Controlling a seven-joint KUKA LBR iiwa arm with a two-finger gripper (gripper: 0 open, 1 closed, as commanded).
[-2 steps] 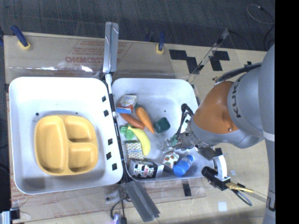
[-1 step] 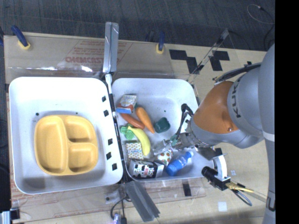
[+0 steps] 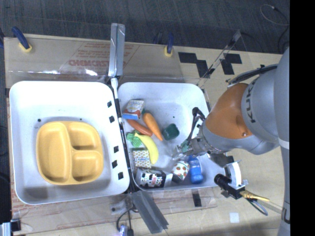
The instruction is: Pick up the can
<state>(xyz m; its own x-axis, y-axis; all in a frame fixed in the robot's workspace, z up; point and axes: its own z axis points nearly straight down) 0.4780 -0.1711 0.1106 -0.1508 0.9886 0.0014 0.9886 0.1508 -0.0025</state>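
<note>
Camera view | fingers [image 3: 186,149], spread unclear, hover just above-left of blue can [image 3: 195,169] | can's long axis upright in frame

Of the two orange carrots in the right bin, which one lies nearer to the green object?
The upper carrot, angled down toward the green object. The other carrot lies left of it, beside the bin's dividing wall.
</note>
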